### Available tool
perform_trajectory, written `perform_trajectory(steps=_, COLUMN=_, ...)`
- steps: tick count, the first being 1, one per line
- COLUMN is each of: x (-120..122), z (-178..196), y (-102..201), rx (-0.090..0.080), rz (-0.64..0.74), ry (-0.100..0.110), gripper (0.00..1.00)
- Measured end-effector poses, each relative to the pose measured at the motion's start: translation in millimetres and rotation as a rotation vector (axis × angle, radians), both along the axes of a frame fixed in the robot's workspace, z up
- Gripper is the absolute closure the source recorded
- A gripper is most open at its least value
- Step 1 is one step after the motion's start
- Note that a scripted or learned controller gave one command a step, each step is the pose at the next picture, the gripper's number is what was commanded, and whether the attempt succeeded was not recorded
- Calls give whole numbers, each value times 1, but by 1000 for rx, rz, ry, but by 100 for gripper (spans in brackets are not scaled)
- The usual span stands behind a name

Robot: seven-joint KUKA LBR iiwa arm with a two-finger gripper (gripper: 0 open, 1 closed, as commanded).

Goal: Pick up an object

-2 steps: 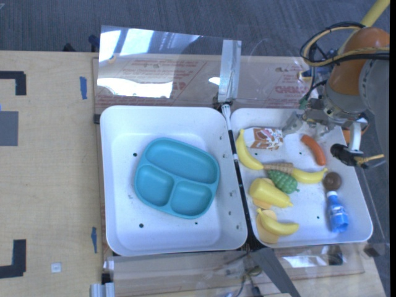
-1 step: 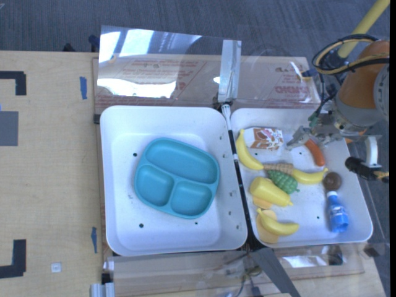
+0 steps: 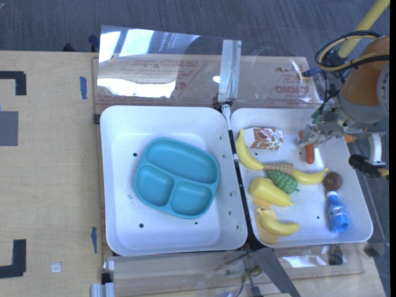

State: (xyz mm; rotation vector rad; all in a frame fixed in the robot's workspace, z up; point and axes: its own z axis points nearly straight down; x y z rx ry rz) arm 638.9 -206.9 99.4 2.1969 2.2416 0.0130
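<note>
- The right bin (image 3: 365,228) serves as the landmark; it holds all the loose pieces, which is why the arm works over it.
- At its near edge lies a yellow banana-like toy (image 3: 276,226), with a blue bottle (image 3: 336,214) near the bin's right wall, both lying flat and free of neighbours, so likely easy picks.
- Toward the bin's middle, a yellow pepper-shaped toy (image 3: 270,192) touches a green ridged toy (image 3: 284,181), a crowded spot that may hinder a grasp; a small brown round piece (image 3: 332,180) sits to their right.
- Farther in, a long banana (image 3: 245,154) runs along the bin's left wall, beside a white and red packet (image 3: 266,138).
- At the far right part of the bin, the gripper (image 3: 310,142) hangs low over a small orange piece (image 3: 309,155), seemingly the pick target; whether the fingers are spread or closed cannot be told.
- Left of this bin, the left bin (image 3: 117,166) carries a blue divided plate (image 3: 177,177).
</note>
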Motion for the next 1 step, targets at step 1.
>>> perform_trajectory(steps=1, x=32, z=90, y=62, rx=-3, rz=-85, ry=-4, gripper=100)
